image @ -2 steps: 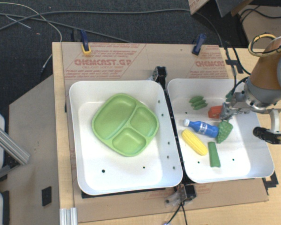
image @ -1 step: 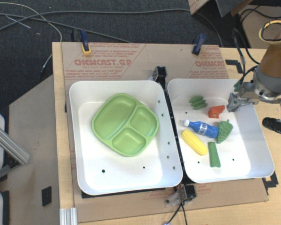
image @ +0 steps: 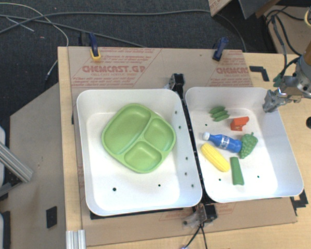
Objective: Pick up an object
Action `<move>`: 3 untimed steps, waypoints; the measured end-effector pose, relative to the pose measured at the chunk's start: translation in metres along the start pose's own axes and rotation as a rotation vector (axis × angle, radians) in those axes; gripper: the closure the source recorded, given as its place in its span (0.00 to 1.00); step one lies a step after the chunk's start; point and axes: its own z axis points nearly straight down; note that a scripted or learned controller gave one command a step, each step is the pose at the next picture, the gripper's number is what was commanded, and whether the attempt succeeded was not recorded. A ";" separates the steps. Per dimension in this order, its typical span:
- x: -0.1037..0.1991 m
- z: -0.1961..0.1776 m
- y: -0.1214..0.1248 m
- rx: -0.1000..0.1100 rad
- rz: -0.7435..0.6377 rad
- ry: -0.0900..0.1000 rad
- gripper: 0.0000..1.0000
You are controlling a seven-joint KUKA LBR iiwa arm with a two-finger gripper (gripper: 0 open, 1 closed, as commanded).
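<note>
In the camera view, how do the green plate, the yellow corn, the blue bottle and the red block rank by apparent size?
1. green plate
2. blue bottle and yellow corn: they look about alike, so I leave them unranked
3. red block

Green plate [image: 138,137], yellow corn [image: 215,157], blue bottle [image: 223,142].

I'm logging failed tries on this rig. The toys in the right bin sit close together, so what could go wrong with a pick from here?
1. The blue bottle, yellow corn and broccoli lie bunched together, so the claw may nudge a neighbour or close on two.
2. The claw sits at the right bin upper right rim; a straight descent could hit the wall.
3. The bottle looks rounded and might roll away.
</note>
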 end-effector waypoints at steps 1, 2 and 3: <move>-0.002 -0.044 0.004 0.001 0.000 0.001 1.00; 0.047 -0.031 -0.009 0.010 -0.004 0.006 1.00; 0.093 -0.039 -0.029 0.009 -0.003 0.005 1.00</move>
